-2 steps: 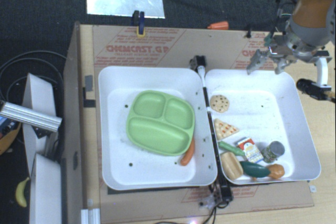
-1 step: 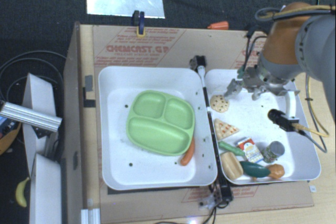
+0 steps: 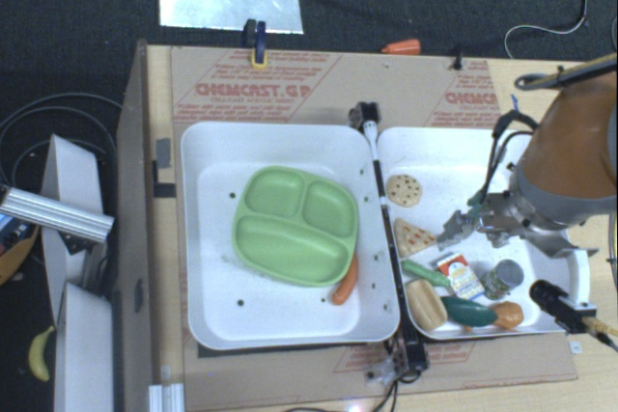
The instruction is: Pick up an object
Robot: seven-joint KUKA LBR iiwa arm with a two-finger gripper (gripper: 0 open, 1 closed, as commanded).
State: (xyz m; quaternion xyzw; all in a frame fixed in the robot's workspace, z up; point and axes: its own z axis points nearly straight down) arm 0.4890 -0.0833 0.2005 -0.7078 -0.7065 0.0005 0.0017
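Observation:
My gripper [image 3: 462, 225] hangs over the middle of the right bin [image 3: 439, 140], on the grey arm with its orange band [image 3: 579, 125] coming in from the right. Just left of and below it lies a tan pizza-like wedge [image 3: 415, 235]. A red and white box [image 3: 460, 273] sits right below the gripper, and a small tin can [image 3: 504, 277] stands beside the box. A round cookie [image 3: 404, 189] lies further back. A green pod [image 3: 425, 270], a bread piece [image 3: 426, 302], a dark green cucumber [image 3: 469, 310] and an orange piece [image 3: 509, 313] line the front edge.
The left bin [image 3: 193, 236] holds a green divided plate [image 3: 294, 225] and an orange sausage [image 3: 345, 283] by its front right corner. A black rail [image 3: 381, 207] divides the bins. Cardboard covers the bench behind them, with a blue-yellow clamp [image 3: 256, 41].

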